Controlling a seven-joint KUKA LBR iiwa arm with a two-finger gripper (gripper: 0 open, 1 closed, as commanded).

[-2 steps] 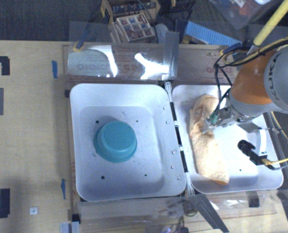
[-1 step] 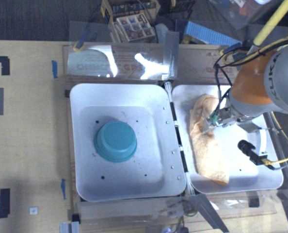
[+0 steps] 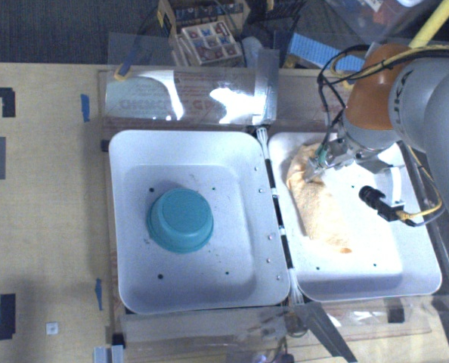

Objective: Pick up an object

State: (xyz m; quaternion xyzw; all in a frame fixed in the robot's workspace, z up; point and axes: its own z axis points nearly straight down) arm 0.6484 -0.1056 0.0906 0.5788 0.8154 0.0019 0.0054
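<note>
Bench [image 3: 43, 203] top is pale wood, with black angular marks [image 3: 1, 100] near its left edge and small blue tape strips [image 3: 85, 107] by the bins' left side. Along the far edge a clear plastic sheet [image 3: 187, 97] throws back bright glare from overhead light. Beyond the far edge, dark blue-grey floor [image 3: 58, 13] with clutter: a cardboard box of printed items [image 3: 205, 29], a blue ridged pad [image 3: 311, 51], a yellow pole [image 3: 436, 17] at the far right corner.

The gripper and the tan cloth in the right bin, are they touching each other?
Cannot tell. In the camera view the gripper overlaps the upper part of the tan cloth, but no contact or gap shows plainly.
</note>
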